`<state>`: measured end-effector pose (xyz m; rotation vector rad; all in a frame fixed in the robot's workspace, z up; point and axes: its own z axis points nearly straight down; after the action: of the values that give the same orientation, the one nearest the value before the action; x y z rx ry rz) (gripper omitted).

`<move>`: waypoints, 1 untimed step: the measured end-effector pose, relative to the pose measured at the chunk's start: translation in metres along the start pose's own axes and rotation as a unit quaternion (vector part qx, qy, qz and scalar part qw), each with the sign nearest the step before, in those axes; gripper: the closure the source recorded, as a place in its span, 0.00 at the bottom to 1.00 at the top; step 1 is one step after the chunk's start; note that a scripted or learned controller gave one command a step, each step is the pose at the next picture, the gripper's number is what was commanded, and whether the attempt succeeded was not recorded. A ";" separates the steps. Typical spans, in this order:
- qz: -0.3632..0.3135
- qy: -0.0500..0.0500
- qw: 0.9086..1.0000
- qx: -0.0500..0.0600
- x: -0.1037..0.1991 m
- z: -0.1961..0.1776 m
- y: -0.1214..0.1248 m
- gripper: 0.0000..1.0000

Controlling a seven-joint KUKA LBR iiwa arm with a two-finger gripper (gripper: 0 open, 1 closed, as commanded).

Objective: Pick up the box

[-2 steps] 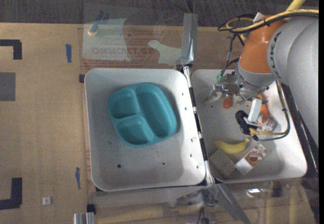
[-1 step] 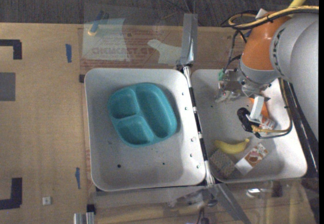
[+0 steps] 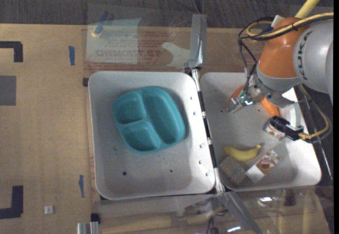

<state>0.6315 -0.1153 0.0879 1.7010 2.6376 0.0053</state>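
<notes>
Robotics lab: KUKA arm w/ loose cables at 2 o'clock, two white bins on cardboard-topped bench w/ black tape markers at 9, grey carpet at 12.

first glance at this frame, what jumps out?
The teal divided plate lying alone in the left bin catches the eye first. Next is the arm's orange band at upper right, with the gripper hanging over the back of the right bin. Toward that bin's front lie a banana, a brown waffle-like square and a small box, close together.
</notes>
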 end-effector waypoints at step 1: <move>0.001 -0.001 1.000 0.000 -0.001 0.000 -0.001 0.00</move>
<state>0.6315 -0.1169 0.0881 1.7019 2.6349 0.0043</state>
